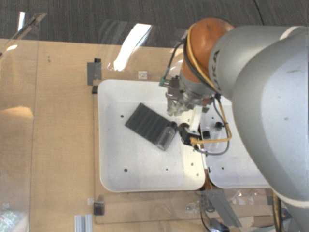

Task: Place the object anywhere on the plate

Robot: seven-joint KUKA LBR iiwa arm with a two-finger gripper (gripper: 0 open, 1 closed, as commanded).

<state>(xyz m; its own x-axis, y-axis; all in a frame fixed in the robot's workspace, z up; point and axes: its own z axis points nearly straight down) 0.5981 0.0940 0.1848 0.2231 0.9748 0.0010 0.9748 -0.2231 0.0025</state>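
Dark ribbed slab, the plate [148, 123], lies tilted in my left white bin [116, 163], a small grey cylinder [167, 136] touching its 4 o'clock corner. My gripper [179, 111] hangs just beside it at 2 o'clock; I cannot tell its state.

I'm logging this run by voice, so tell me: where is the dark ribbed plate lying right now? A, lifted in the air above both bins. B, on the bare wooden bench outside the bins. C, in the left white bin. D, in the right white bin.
C: the dark ribbed plate lies flat and skewed on the floor of the left white bin, with the gripper above its right end.
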